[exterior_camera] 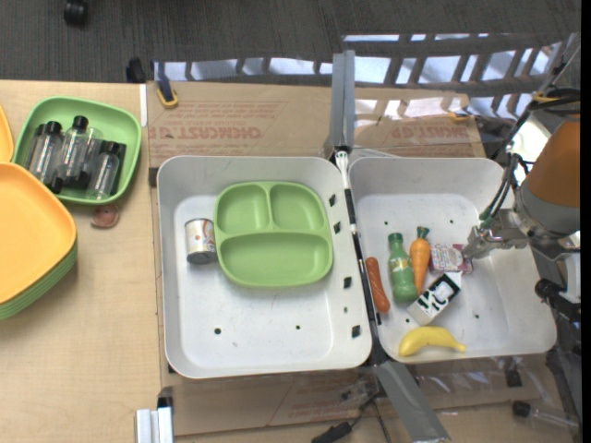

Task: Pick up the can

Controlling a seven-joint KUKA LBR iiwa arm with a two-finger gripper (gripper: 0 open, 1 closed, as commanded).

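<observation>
Although the task concerns the small silver cylindrical can with an orange-and-white label [199, 241], the two-finger gripper [482, 239] is seen well apart from it, over the right-hand white bin [517, 330]. The can is found lying on its side in the left-hand white bin [259, 340], just beside the left edge of the green three-compartment plastic plate [274, 233], apparently touching it.

Several risks are judged to follow from this layout. Because the can lies on its side against the plate, it could be rolled away along the bin floor by a finger landing off-centre, and a finger could be blocked by the plate rim if the jaws are closed across that side. A wrong object could also be taken, since the gripper is placed close to a small crumpled pink-and-white packet [447, 257], which sits right of the plate along with an orange toy carrot [420, 258], a green plastic bottle [401, 269], a red-orange sausage-shaped toy [377, 284], a black-and-white box [436, 297] and a yellow toy banana [430, 341].

The grey arm with its orange band [559, 173] is seen reaching in from the far side of the right bin, wrist lowered toward the bin floor, with the gripper directed leftward toward the plate. How far the hand is opened cannot be told, and nothing can be made out in its hold.
</observation>
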